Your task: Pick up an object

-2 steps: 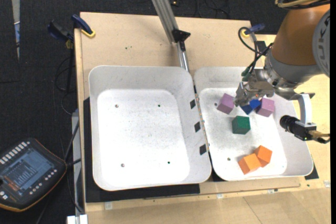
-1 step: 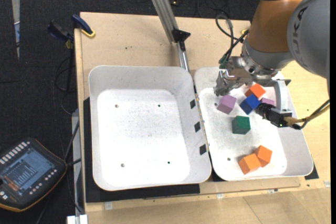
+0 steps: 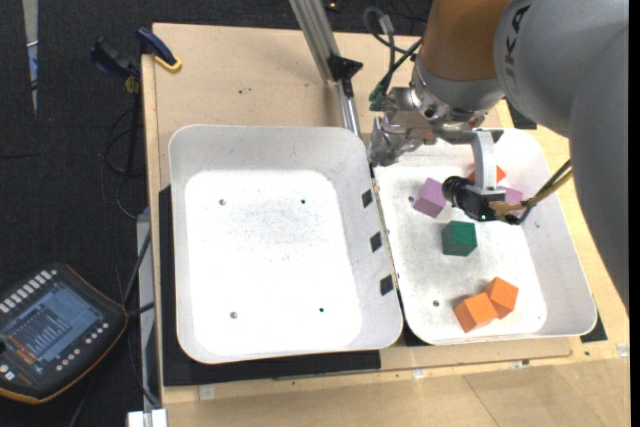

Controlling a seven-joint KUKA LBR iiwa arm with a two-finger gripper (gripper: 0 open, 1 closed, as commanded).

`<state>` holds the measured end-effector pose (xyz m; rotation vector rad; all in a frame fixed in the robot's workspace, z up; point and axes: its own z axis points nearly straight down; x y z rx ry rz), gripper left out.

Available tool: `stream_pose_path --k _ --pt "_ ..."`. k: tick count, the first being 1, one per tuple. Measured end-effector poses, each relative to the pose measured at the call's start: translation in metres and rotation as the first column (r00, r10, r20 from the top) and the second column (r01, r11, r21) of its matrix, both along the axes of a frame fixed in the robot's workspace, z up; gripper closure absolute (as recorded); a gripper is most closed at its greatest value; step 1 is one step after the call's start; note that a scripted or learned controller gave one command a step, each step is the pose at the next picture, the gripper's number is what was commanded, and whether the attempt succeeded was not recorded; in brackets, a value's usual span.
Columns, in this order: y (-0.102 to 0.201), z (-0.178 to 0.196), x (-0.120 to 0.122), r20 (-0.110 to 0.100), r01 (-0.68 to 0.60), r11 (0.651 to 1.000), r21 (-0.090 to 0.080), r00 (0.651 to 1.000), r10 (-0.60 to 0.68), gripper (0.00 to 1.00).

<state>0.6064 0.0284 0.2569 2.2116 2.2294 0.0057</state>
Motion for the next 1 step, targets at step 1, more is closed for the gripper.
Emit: stream_pose_path --k 1 --pt "0.0478 -0.0197 0.0233 -0.002 0.001 1.000 -0.001 1.000 -0.001 1.00"
